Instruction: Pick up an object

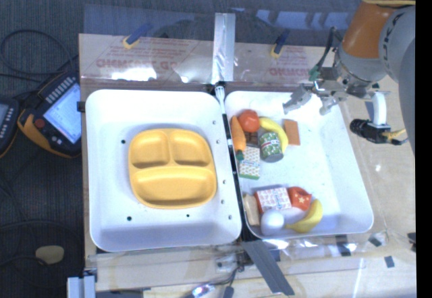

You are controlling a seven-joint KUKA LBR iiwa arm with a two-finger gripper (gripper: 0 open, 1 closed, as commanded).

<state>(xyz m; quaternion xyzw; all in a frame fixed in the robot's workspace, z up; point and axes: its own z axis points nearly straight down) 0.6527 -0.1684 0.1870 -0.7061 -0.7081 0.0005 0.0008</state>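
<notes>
Cluttered right bin: end effector spread and bare above; best lowered straight onto green can, clear of neighbours.

Teach pendant left of bench.

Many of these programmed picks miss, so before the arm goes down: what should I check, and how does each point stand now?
1. Hand holds nothing: ok, nothing shows between its fingers.
2. Fingers spread for a grasp: ok, they look open.
3. Hand over the right bin: ok, near its far edge.
4. Hand above a target: not ok, the tomato and banana lie to its left, nearer the divider.
5. Target free of neighbours: not ok, the can and carrot crowd them.
6. Yellow tray out of the way: ok, in the left bin.
</notes>
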